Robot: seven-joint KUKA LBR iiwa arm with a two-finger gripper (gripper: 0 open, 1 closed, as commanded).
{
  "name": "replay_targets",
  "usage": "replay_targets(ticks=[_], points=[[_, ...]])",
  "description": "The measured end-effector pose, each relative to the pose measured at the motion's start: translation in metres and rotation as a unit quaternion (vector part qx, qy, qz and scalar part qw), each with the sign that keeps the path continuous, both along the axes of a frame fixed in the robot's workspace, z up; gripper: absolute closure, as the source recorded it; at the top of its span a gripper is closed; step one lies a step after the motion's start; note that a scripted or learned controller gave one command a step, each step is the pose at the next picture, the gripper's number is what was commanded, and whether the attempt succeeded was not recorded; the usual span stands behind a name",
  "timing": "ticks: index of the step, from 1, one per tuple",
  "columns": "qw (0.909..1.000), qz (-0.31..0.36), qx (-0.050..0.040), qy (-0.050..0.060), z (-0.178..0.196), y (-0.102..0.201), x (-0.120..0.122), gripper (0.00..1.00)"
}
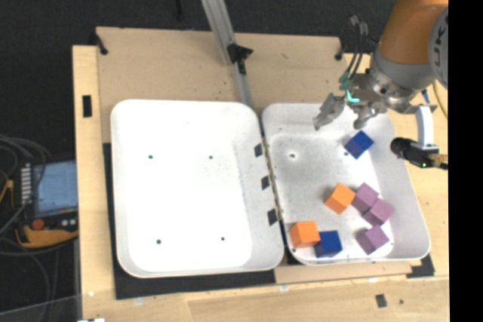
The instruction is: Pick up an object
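My gripper [346,115] hangs over the back of the right bin [302,162], its two fingers spread apart with nothing between them. A blue cube [359,144] lies just in front of and right of the fingertips, apart from them. Further forward lie an orange cube [340,198], three purple cubes [367,197] [379,212] [372,239], a second orange cube [305,233] and a second blue cube [328,243] near the front rim.
The left bin [189,185] sits beside the right one. A slanted metal pole [215,7] rises behind the bins. A black fitting [411,151] juts over the right bin's right rim. A device with cables [45,196] rests off the bench's left.
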State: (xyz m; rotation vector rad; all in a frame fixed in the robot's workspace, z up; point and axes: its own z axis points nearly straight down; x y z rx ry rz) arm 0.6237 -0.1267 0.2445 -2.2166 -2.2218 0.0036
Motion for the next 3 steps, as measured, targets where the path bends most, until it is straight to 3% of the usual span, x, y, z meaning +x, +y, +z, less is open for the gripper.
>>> replay_targets(ticks=[1,3], points=[[1.0000,0.000,-0.0003,-0.002,0.003,0.000,0.001,0.00],[1.0000,0.001,-0.0008,0.001,-0.098,0.010,0.004,0.00]])
